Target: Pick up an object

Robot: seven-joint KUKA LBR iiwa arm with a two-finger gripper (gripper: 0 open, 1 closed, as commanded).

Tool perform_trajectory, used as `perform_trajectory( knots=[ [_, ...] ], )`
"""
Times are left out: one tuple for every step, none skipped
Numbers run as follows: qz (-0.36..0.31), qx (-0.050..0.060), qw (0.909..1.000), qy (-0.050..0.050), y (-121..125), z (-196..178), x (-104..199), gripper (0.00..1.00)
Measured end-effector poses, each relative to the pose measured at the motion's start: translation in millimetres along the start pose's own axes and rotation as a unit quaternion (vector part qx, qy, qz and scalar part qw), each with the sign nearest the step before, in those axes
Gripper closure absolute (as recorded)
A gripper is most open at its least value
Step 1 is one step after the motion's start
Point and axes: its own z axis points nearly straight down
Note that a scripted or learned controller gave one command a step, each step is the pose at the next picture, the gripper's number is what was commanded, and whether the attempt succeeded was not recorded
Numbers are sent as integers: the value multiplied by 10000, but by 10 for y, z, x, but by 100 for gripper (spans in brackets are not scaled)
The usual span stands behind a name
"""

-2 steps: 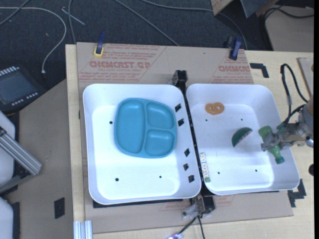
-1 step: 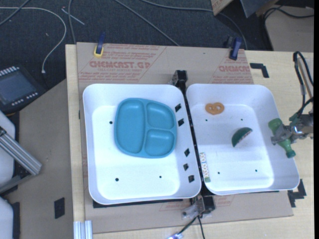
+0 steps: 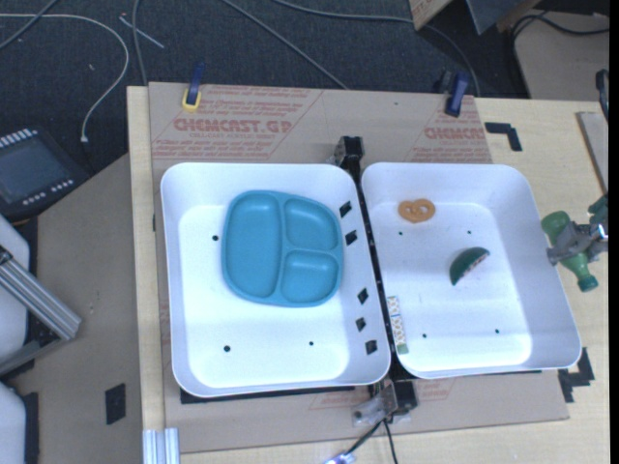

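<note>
The right white bin (image 3: 542, 288) holds two small things. An orange pretzel-shaped ring (image 3: 417, 211) lies near its far wall. A green wedge with a dark cut face (image 3: 469, 264) lies closer to the bin's middle right, apart from the ring. In the left white bin (image 3: 193, 356) a blue divided plate (image 3: 283, 248) with three compartments lies flat, towards the far side.
A green and grey clamp-like fixture (image 3: 573, 245) sits just outside the right bin's right rim. Blue clamps (image 3: 195, 87) (image 3: 456, 93) hold the bench's far edge. Black clips (image 3: 355, 259) line the seam between the bins. Cables (image 3: 97, 27) lie on the floor behind.
</note>
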Motion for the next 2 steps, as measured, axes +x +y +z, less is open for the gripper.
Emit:
perform_trajectory(
  knots=[
    [-21,48,10000,32,266,178,472,100],
    [-19,29,10000,18,505,132,944,100]
  ],
)
